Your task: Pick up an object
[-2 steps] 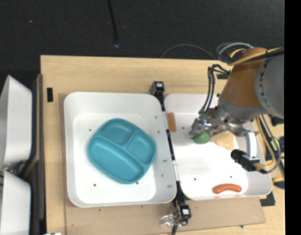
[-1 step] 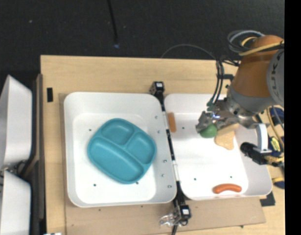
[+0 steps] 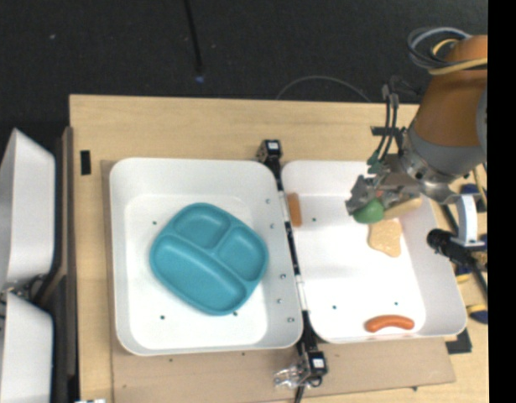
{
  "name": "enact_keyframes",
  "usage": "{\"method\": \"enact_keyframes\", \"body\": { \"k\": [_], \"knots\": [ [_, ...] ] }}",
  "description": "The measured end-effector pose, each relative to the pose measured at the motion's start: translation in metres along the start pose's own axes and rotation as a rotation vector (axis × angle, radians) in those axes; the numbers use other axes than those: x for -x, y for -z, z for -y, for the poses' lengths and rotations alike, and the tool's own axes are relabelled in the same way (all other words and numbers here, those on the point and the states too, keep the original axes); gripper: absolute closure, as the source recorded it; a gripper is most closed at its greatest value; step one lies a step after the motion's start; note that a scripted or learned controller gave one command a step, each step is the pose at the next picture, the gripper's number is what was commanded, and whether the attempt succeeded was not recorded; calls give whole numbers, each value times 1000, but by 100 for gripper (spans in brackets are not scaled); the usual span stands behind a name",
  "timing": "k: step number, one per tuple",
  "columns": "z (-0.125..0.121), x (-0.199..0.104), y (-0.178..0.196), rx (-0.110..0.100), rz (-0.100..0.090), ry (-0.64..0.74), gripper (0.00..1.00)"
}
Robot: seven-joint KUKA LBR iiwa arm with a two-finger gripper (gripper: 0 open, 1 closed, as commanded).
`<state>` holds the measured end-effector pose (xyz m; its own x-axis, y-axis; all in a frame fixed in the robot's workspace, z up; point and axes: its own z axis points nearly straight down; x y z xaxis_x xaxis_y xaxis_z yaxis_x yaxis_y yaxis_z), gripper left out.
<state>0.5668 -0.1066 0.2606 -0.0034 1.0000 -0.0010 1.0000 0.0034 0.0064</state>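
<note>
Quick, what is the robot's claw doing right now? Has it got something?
Gripper: low in the right bin, right at a green object; whether it grips it cannot be told.

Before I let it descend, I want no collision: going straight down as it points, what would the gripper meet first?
Probably the green object at the gripper tip, lying next to the tan piece in the right bin. Depth is unclear from this slant.

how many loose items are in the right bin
4: a small orange piece by the left wall, a green object at the claw, a tan piece just below it, a sausage near the front. The arm may hide more.
</note>
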Motion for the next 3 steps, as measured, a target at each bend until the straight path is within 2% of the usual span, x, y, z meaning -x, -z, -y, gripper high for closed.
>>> {"method": "enact_keyframes", "body": {
  "k": [1, 3],
  "knots": [
    [-20, -41, -10, -5, 0, 1, 100],
    [-69, -144, -5, -4, -1, 4, 100]
  ]
}}
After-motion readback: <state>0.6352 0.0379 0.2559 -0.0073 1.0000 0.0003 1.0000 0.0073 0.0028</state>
